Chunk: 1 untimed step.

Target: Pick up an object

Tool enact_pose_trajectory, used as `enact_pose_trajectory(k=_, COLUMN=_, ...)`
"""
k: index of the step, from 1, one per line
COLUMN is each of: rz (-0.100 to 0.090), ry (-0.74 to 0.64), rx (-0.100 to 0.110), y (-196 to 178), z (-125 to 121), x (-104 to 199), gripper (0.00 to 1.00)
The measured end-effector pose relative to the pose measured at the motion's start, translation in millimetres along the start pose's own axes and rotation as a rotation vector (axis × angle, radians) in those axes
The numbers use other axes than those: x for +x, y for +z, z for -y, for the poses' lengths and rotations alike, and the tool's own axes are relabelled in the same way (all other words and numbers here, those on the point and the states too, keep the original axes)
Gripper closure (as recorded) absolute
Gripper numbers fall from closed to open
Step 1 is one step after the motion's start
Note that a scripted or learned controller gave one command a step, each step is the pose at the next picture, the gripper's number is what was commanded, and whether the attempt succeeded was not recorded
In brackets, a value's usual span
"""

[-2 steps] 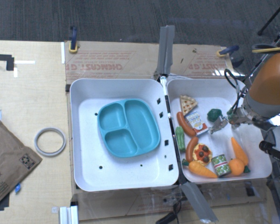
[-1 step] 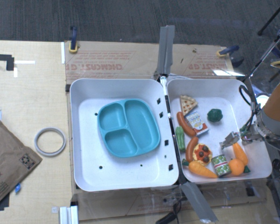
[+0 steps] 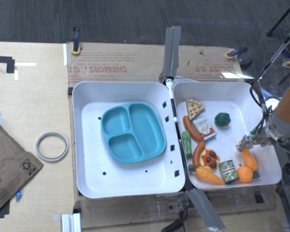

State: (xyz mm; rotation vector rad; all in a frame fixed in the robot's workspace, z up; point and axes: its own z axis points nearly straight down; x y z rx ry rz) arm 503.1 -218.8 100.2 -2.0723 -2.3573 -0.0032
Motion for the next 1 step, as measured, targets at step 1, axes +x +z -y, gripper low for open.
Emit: enact_pose_trajectory(k=1, rz=0.004, ry=0.179, rx=0.0, y=-116.2, z=-9.1, x=88.0, gripper=1.0)
